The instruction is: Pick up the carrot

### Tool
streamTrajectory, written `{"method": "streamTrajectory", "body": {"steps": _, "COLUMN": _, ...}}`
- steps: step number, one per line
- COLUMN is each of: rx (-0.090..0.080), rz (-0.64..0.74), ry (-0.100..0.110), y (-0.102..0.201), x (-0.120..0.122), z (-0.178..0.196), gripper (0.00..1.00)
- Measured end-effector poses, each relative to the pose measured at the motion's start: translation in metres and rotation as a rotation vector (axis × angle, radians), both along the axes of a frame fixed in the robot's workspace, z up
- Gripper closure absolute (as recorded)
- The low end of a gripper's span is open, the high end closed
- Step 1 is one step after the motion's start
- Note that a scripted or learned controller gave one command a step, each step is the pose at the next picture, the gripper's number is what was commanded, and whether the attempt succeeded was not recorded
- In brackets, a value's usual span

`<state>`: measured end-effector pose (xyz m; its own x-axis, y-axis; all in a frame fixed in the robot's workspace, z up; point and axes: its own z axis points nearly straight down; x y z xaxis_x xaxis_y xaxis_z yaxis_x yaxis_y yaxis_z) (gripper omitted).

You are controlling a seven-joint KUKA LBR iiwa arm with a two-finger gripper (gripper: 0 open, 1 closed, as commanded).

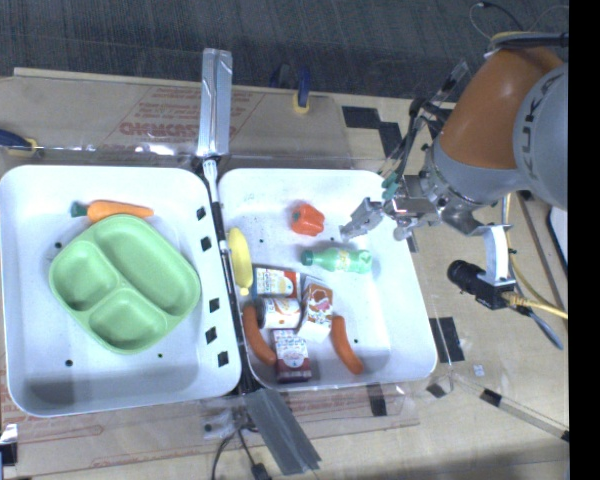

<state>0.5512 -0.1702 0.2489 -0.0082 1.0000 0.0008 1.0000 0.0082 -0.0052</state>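
Carrot [118, 209] is sitting in the left bin [30, 298], up near the back wall, tucked right against the top edge of the green divided plate [125, 283], leafy end pointing left. Gripper [365, 218] is way over on the other side, hovering above the right bin [405, 298] near its back right corner. Can't tell whether it's released or clenched, too small and blurry, but nothing is visibly in it. Just below it lies a green bottle [338, 259] on its side, with a red pepper [306, 219] to its left. Banana [240, 259], small cartons [285, 313] and two sausages [344, 345] fill the rest of that bin.
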Motion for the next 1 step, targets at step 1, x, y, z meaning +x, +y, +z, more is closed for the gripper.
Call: {"method": "streamTrajectory", "body": {"steps": 1, "rx": 0.001, "rz": 0.292, "ry": -0.001, "y": 0.0218, "x": -0.0447, "z": -0.0091, "gripper": 0.00}}
